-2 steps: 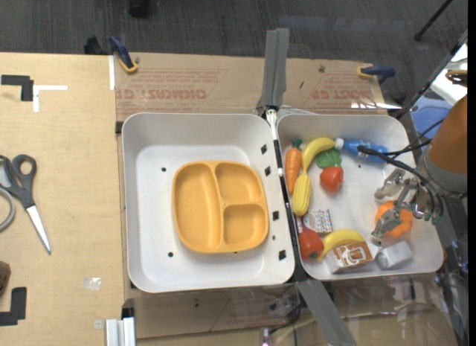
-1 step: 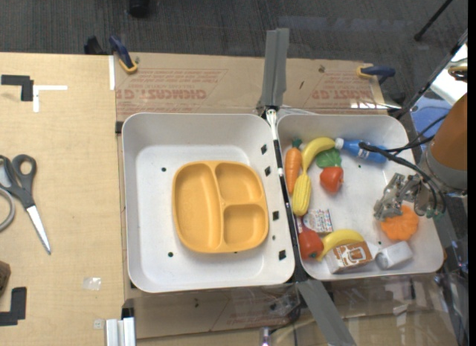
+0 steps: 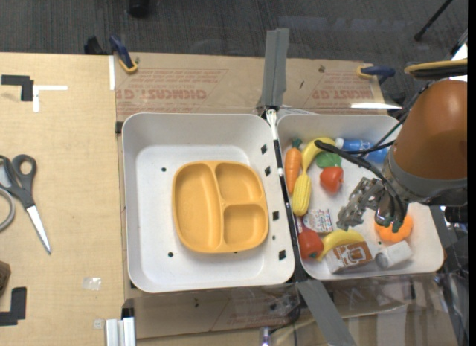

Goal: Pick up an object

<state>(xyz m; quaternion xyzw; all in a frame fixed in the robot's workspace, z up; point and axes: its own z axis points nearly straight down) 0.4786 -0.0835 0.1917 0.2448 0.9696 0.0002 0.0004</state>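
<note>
Camera view: pincer [image 3: 362,202] above right bin [image 3: 424,263]

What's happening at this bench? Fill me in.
A grey robot arm with an orange band reaches in from the right over the right bin, which holds a heap of toy food: a carrot, a corn cob, a tomato, a banana and a small carton. Its gripper hangs low above this pile, with nothing seen between its fingers. The left bin holds a yellow divided plate. Scissors lie on the bench at far left.
</note>
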